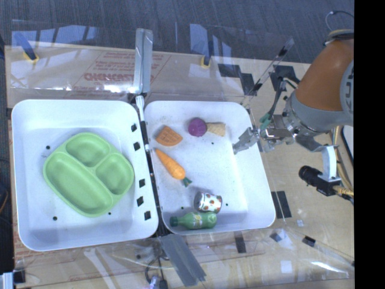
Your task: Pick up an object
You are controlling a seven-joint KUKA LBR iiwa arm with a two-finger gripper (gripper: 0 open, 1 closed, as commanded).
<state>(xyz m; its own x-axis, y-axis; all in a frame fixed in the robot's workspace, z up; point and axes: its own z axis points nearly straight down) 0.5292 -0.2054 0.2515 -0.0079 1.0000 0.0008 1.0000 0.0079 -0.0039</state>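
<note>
The right bin (255, 191) holds several small items. An orange wedge (168, 136) lies near its back left, with a purple ball (197, 127) and a tan cone-like piece (216, 128) beside it. A carrot (170, 164) lies in the middle. A small patterned can (208, 202) and a green bottle (194, 221) lie on their sides at the front. My gripper (245, 141) hangs over the bin's right rim, to the right of the tan piece and apart from every item.
The left bin (24, 125) holds a green divided plate (88, 173). A metal bar (143, 62) stands at the back between the bins. The arm's orange band (328, 83) and cables sit at the right, off the bin.
</note>
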